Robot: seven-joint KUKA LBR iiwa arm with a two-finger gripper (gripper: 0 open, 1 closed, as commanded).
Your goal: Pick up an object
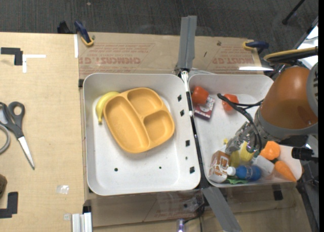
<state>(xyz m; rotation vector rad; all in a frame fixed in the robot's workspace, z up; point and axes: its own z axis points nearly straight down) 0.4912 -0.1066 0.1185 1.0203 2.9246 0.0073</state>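
My gripper [242, 144] reaches down into the right bin [238, 81], low over a heap of small objects at the bin's front. Right under it sits a yellow object [246, 153]. Beside that are a blue object [248, 172], a brown and white packet [219, 165], an orange ball [271, 150] and an orange carrot-like piece [285, 170]. The arm's orange band [291, 99] covers the bin's right side. Nothing shows held between the fingers.
The left bin [96, 160] holds a yellow divided plate [139, 119] with a banana [103, 105] tucked at its left. At the right bin's back lie a red object [200, 94], a small dark packet [204, 109] and an orange-red piece [230, 100]. Scissors [19, 129] lie on the bench at left.
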